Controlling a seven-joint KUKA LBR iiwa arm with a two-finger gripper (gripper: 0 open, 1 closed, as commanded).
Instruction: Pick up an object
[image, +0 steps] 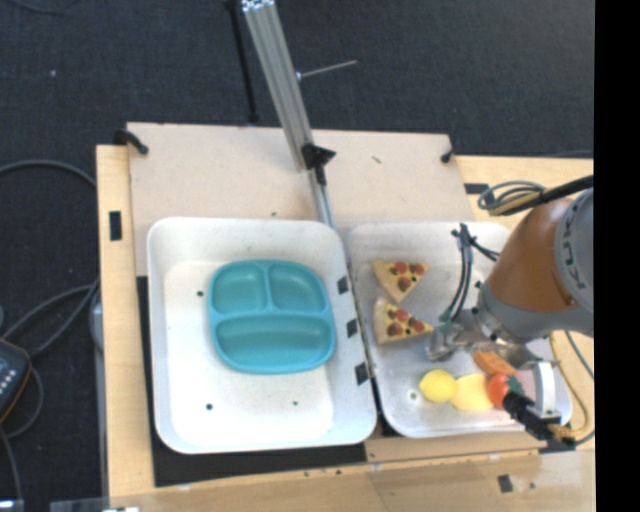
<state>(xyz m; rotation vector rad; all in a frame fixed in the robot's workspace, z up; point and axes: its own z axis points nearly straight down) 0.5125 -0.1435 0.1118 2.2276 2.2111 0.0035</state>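
pizza slice (401, 322) just left of gripper (445, 345), long axis pointing toward it; lemon (436, 386) below; gripper opening: cannot tell.

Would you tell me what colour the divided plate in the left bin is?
The divided plate is teal, seen plainly in the camera view.

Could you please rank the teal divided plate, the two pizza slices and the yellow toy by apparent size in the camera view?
1. Teal divided plate, by far the largest.
2. Upper pizza slice and lower pizza slice: they look alike, so unranked.
3. Yellow toy, slightly smaller, though the margin is slim.
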